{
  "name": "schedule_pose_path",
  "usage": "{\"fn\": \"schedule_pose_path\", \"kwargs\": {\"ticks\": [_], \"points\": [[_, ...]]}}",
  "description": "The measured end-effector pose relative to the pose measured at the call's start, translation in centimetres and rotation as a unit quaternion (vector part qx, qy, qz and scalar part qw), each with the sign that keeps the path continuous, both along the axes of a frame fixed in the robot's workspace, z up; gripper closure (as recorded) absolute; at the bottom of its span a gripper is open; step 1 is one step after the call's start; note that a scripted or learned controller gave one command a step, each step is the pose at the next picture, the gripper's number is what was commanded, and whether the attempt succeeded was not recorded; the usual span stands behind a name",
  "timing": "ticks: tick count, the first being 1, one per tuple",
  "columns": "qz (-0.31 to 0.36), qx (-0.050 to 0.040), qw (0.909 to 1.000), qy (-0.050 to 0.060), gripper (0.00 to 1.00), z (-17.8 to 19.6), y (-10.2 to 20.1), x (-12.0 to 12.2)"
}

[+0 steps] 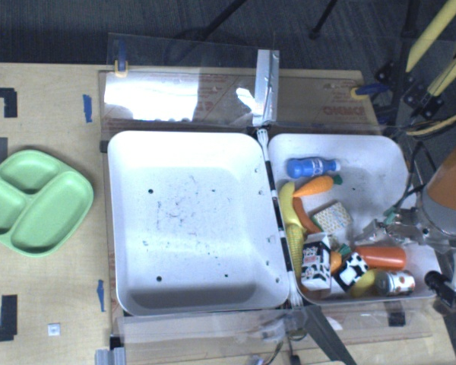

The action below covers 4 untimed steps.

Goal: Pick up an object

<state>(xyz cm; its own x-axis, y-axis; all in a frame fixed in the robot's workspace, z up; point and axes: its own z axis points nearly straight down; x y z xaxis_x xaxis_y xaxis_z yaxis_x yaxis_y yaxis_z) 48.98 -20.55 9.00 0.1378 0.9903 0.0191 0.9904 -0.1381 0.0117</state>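
The right bin [380,154] holds a heap of objects. A blue bottle [313,166] lies at the back, with an orange carrot [313,187] just in front of it. A yellow banana [289,207] runs along the bin's left wall beside a beige waffle-patterned block [333,219]. Near the front lie a black-and-white carton [315,263], a checkered piece [355,268], a red-orange bottle [380,258] and a small can [399,284]. My gripper [395,228] reaches in from the right, low over the bin's right side, just above the red-orange bottle.
The left bin [137,158] sits beside the right one, sharing a middle wall. A green divided plate [34,200] rests on the bench at far left. A clear panel [182,90] stands behind the bins. Cables and stands crowd the far right.
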Motion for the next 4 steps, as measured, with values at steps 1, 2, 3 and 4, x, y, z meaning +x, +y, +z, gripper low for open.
{"fn": "schedule_pose_path", "kwargs": {"ticks": [1, 2, 3, 4], "points": [[0.097, -0.0099, 0.9952, 0.005, 0.0, 10.4, -1.0, 5.2], [0.145, -0.0136, 0.9894, -0.006, 0.0, 1.9, 0.2, 1.1], [0.102, -0.0136, 0.9945, -0.017, 0.0, 1.4, 0.3, 0.7], [0.07, -0.0182, 0.9973, -0.017, 0.0, 1.3, 5.9, 0.3]]}}
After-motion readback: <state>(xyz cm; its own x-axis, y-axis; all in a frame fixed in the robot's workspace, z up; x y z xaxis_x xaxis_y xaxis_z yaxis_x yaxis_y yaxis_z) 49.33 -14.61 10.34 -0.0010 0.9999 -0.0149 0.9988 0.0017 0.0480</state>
